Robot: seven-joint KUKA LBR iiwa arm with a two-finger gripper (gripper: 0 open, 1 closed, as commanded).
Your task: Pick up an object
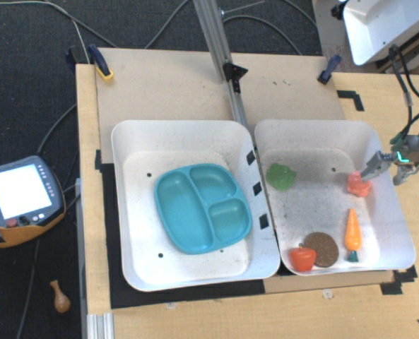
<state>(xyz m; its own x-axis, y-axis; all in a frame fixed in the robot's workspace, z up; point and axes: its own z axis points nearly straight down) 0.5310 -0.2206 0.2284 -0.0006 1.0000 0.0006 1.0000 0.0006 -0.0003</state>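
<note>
At three o'clock of the right bin (315,136), your tool (374,167) hovers; you cannot tell its grip. A pink object (358,186) lies just beside it, toward seven o'clock.

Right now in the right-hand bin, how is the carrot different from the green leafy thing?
The carrot is orange, long and tapered, while the green leafy thing is a rounded, bumpy clump. The carrot lies near the bin's right wall, close to the brown disc; the green leafy thing sits alone by the left wall, near the divider. Both rest untouched on the floor of the right bin, apart from the gripper.
</note>
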